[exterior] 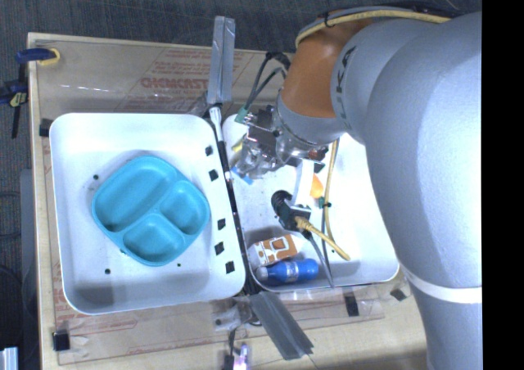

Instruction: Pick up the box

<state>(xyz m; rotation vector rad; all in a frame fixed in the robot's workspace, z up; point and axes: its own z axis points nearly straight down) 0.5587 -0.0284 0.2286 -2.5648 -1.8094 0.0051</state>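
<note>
- Reaching in from 3 o'clock: grey arm point(417, 115), orange band above wrist, covering much of right bin point(368, 266).
- Sitting at 9 o'clock: left bin point(74, 196), holding blue three-compartment tray point(150, 209), tilted.
- Hanging over right bin's 11 o'clock corner, near the divider: gripper point(250, 160); cannot tell open or closed, nothing seen between them.
- Lying at right bin's 6 o'clock edge: box point(273, 249), small, orange-and-white, well apart from gripper.
- Touching box on its 5 o'clock side: blue bottle point(292, 270).
</note>
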